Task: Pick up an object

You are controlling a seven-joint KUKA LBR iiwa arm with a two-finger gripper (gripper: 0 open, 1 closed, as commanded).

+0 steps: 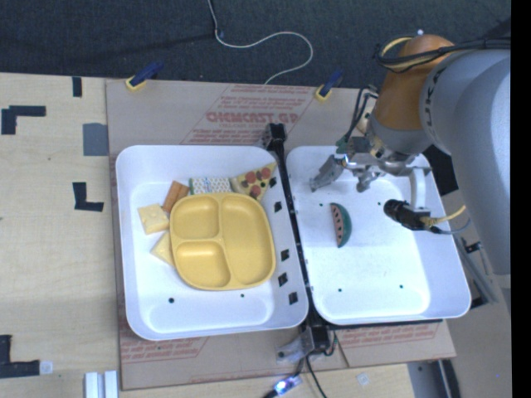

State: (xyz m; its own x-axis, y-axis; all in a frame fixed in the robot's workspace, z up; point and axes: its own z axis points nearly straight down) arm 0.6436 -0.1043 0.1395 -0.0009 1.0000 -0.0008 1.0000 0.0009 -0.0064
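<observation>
Watermelon slice point(339, 224) lies alone in the right bin point(431, 301), near its middle. Gripper point(346, 174) hangs above the bin's far edge, fingers spread, holding nothing. To grasp well, it should come over the slice, turn to straddle its narrow width, then descend. Count: two bins; one slice in the right; in the left bin point(137, 305), one yellow divided plate point(222, 240) and apparently five or six small food pieces, partly hidden.
</observation>
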